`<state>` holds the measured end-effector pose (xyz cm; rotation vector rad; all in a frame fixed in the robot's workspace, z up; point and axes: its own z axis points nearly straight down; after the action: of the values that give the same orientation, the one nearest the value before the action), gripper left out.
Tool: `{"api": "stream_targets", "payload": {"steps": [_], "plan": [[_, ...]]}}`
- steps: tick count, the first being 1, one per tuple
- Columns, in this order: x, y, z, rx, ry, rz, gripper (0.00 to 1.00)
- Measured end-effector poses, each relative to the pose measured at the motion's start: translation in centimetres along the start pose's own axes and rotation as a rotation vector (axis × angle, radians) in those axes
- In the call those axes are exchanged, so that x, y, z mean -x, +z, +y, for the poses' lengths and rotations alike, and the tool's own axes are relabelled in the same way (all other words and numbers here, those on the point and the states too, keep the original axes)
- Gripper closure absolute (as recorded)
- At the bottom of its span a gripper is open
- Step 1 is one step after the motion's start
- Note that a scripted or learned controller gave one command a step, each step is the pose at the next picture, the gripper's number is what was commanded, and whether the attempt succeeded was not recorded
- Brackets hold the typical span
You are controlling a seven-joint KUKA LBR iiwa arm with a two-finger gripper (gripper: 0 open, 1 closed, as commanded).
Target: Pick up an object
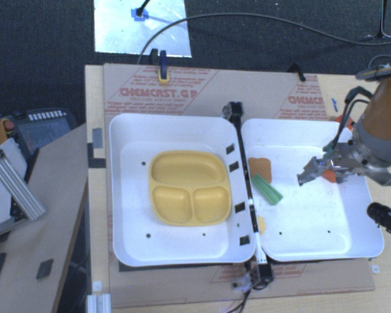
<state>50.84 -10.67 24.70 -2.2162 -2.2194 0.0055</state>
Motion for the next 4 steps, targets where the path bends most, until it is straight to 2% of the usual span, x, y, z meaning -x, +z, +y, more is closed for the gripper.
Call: {"api": "stream_targets", "payload": {"steps": [1, 2, 4], "plan": [[0.0, -0.3, 0.2, 0.008, -0.002, -0.001, 0.00], [0.0, 4.4, 1.1, 0.004, 0.000, -0.001, 0.00], [-0.1, 16.0, 1.2, 0.002, 0.000, 0.000, 0.00]]}}
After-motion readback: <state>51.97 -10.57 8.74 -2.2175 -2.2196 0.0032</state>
